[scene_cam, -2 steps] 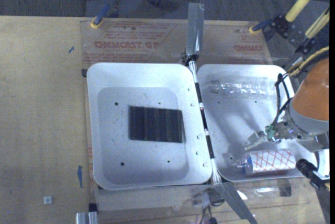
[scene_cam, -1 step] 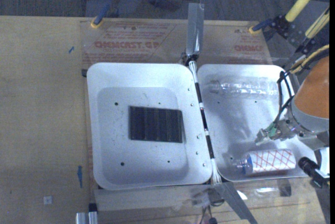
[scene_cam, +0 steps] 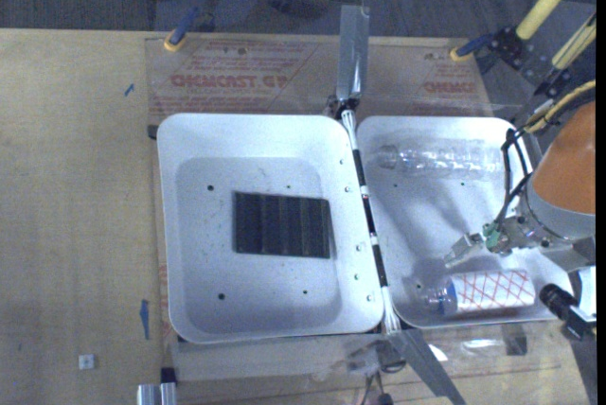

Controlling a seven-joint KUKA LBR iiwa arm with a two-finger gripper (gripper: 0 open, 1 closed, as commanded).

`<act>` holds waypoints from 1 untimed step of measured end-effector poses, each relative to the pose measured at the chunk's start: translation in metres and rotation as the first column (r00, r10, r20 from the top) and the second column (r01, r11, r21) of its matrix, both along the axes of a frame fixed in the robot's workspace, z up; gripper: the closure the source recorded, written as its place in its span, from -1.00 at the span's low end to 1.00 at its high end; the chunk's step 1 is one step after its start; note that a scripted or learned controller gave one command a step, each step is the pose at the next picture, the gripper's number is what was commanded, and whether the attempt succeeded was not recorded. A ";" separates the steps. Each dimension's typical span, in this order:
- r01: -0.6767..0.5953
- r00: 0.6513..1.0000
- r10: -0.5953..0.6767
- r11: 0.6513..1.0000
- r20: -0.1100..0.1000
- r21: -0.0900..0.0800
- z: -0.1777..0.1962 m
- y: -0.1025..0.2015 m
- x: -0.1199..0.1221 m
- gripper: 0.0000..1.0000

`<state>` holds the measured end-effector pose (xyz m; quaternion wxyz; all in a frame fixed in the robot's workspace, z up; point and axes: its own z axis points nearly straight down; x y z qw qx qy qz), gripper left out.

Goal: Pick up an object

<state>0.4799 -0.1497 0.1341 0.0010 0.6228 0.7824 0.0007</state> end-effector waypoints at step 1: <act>0.158 0.988 -0.158 0.988 -0.002 0.002 -0.039 -0.059 0.064 -1.00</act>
